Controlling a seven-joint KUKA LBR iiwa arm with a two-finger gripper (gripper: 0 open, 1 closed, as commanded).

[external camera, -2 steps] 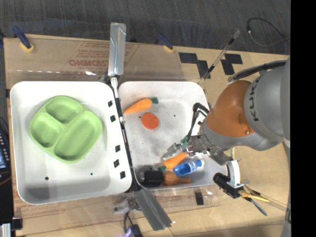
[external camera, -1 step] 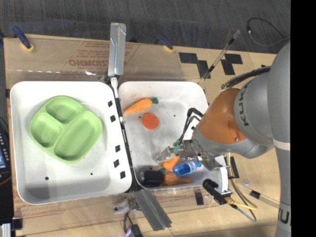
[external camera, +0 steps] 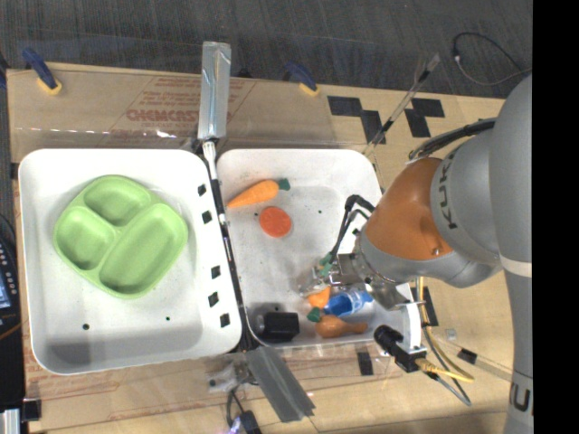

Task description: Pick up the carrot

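On a cardboard-covered bench (external camera: 81, 98) over dark carpet, the carrot (external camera: 254, 193) lies at the far left of the right bin (external camera: 298, 165), well apart from the gripper (external camera: 327, 278) low over the near clutter, its grip impossible to judge.

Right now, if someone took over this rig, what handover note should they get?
Gripper: low in the right white bin, over a cluster of small orange and blue items near its front wall; grip state unclear.
Orange carrot with green top: lying at the bin's back left, beside a flat red-orange disc, apart from the gripper.
Done: nothing visible.
Left: reach the carrot, grasp, lift.
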